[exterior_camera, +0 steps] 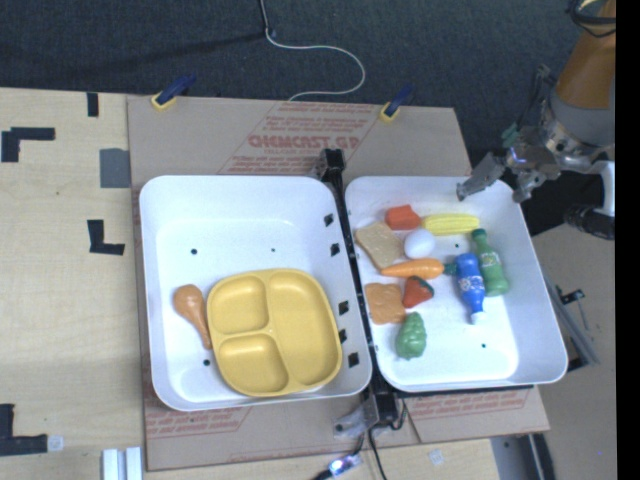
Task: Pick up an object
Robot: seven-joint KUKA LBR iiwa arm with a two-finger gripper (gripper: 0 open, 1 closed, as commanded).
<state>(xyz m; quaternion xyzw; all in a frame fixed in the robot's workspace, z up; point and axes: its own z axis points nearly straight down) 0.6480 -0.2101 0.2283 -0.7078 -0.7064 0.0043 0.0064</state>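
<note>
Hovering over the right bin's (535,268) far right corner, hand (497,175) spread, gripping nothing. Toy food clustered in that bin: corn (451,224) nearest the hand, egg (420,244), carrot (412,267), blue bottle (470,283) beside green bottle (491,264). Yellow plate (274,329) and drumstick (192,309) in left bin (240,208).

Both bins look like smooth white plastic with a faint sheen, the left bin (165,208) and the right bin (530,258) alike. In the left one, the yellow divided plate (275,330) is smooth, matt plastic. The toy foods on the right seem moulded plastic: the blue bottle (470,284) and green bottle (490,263) slightly glossy, the corn cob (451,224) ribbed. Under the bins lies matt brown cardboard (300,138), printed red; left of it, pale wood-look board (60,298).
</note>
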